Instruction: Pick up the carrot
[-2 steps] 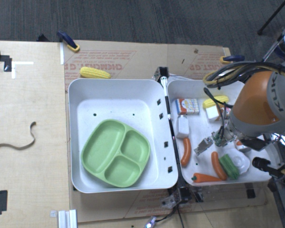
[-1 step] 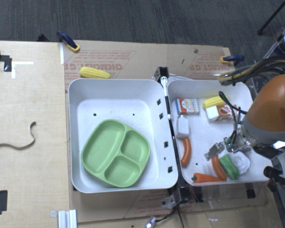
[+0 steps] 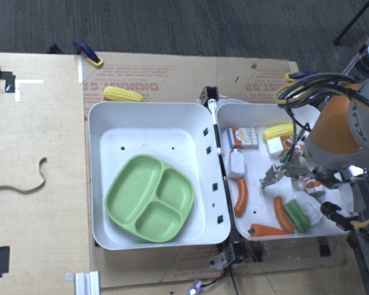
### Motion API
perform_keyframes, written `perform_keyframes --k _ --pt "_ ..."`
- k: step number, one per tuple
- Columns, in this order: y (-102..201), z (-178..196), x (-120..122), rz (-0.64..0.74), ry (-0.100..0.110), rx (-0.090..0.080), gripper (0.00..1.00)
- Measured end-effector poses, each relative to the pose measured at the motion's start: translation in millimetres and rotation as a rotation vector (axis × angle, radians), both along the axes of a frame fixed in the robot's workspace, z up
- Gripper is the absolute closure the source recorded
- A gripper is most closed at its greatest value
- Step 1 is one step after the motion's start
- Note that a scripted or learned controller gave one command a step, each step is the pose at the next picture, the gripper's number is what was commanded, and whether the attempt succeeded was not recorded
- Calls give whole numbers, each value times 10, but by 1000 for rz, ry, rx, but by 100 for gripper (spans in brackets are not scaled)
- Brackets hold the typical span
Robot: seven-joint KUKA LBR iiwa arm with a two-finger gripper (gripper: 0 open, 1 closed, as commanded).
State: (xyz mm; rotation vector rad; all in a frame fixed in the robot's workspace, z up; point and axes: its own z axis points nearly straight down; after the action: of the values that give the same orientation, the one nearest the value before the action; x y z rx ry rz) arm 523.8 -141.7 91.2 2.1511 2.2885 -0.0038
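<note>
The carrot (image 3: 269, 230) is orange with a dark green tip and lies flat along the near wall of the right bin (image 3: 256, 120). My gripper (image 3: 272, 178) hangs over the middle of that bin, above and slightly right of the carrot and well apart from it. Nothing can be seen held in it. The grey arm with its orange band (image 3: 335, 128) reaches in from the right and hides part of the bin's right side.
Near the carrot lie two orange-red sausages (image 3: 240, 196) (image 3: 283, 214) and a green vegetable (image 3: 296, 216). Farther back are a small box (image 3: 245, 137), a white block (image 3: 235, 163) and a corn cob (image 3: 277, 131). The left bin holds a green divided plate (image 3: 150, 197). Another corn cob (image 3: 123, 94) lies behind it.
</note>
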Motion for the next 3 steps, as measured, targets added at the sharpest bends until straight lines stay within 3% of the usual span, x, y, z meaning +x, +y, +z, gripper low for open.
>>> perform_keyframes --k 1,2,3 --pt "-409 869 55 -199 0 -1 0" --pt "196 165 221 -386 3 0 0" --pt "-560 861 44 -439 0 -1 0"
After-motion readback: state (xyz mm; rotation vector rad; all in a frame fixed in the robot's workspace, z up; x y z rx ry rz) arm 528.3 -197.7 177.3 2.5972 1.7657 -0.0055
